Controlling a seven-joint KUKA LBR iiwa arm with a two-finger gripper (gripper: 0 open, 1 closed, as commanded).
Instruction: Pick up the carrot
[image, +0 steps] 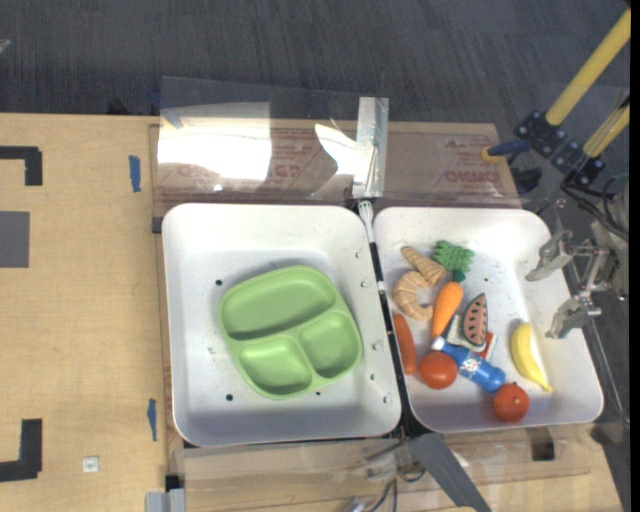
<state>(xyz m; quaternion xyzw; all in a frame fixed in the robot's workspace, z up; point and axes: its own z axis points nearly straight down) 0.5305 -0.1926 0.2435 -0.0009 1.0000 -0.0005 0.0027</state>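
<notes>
The orange carrot (446, 308) lies at a slant in the middle of the right bin (500, 228), its thick end toward the back. It rests between a croissant (416, 283) and a watermelon slice (474, 322). My gripper (557, 291) hovers over the right side of this bin, to the right of the carrot and apart from it. Its two metal fingers (546, 262) stand open with nothing between them.
The right bin also holds a green broccoli (453, 257), a yellow banana (528, 355), two red tomatoes (437, 371), a blue toy (480, 372) and a red sausage-shaped piece (404, 343). A green divided plate (288, 330) sits in the left bin (190, 260).
</notes>
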